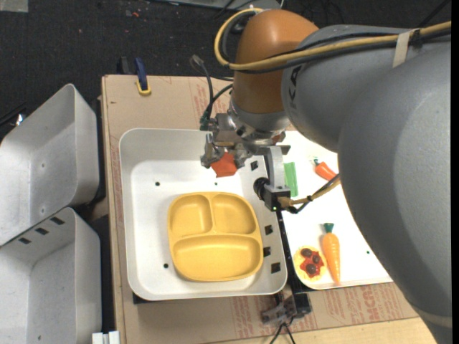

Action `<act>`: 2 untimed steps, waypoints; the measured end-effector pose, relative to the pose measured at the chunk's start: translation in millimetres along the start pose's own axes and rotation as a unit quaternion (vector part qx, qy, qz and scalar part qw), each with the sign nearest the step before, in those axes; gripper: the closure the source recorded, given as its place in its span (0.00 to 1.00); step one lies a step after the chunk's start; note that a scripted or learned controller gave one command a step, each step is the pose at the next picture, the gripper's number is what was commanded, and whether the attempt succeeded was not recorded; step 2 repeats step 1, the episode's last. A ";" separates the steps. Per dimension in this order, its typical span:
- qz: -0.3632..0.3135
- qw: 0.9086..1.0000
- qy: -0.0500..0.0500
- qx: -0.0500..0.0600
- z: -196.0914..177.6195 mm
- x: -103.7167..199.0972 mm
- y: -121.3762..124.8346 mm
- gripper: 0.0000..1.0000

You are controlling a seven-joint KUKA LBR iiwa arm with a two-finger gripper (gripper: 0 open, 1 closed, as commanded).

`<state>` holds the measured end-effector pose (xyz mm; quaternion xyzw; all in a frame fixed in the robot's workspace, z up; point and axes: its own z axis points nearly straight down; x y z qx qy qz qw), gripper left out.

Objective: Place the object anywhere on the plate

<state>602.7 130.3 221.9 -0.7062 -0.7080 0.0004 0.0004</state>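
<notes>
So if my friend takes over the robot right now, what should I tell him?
Pincer: hanging over the back of the left bin, with a small red-orange object at its tip; it looks gripped, but the fingers are hard to see.
Yellow plate: sits in the left bin, three sections, nothing on it.
Right bin: has a carrot, a green block, a small orange piece and a slice with dark red bits.
Done: the object seems picked up.
Left: move it over the plate and let go.
</notes>
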 end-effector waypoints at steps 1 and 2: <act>0.000 1.000 0.000 0.000 0.0 -0.2 0.1 0.00; 0.000 1.000 0.000 0.000 0.0 -0.2 0.1 0.00</act>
